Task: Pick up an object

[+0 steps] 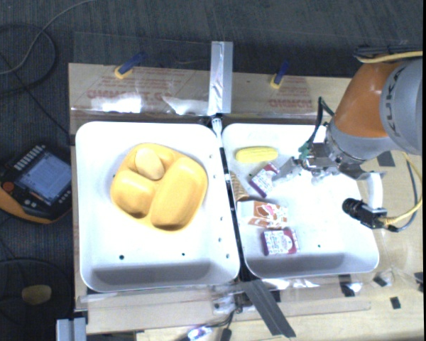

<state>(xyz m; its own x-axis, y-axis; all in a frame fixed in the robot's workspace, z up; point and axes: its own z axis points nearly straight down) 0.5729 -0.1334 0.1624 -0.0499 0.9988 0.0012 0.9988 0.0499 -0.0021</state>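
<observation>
The right bin holds several small items. A yellow oblong piece lies near its far left corner. Just in front of it is a purple-and-white packet, then an orange-brown packet and a maroon packet. My gripper hangs low over the bin's middle, just right of the purple packet and pointing toward it. Nothing can be seen held in it. The grey arm with its orange band comes in from the right.
The left bin holds a pile of large yellow bun-like pieces. A handheld controller lies on the floor to the left. A black fitting with a yellow cable sits at the right bin's right rim.
</observation>
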